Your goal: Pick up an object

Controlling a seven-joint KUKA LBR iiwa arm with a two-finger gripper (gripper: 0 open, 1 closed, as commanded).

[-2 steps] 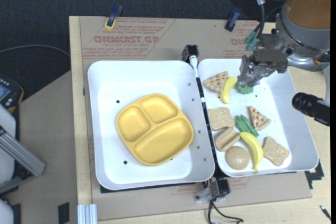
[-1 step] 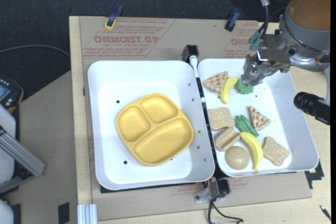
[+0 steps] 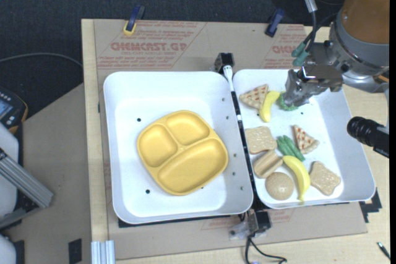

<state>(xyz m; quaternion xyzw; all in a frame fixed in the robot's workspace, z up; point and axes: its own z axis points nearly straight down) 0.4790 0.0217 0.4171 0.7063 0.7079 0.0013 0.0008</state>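
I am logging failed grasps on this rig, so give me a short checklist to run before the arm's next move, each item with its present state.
1. Gripper over the right bin: ok.
2. Something under it: ok, a green item beside a small banana.
3. Item between the fingers: cannot tell.
4. Neighbours crowd the target: not ok, the banana and pizza slice lie close.
5. Yellow tray lies apart in the left bin: ok.
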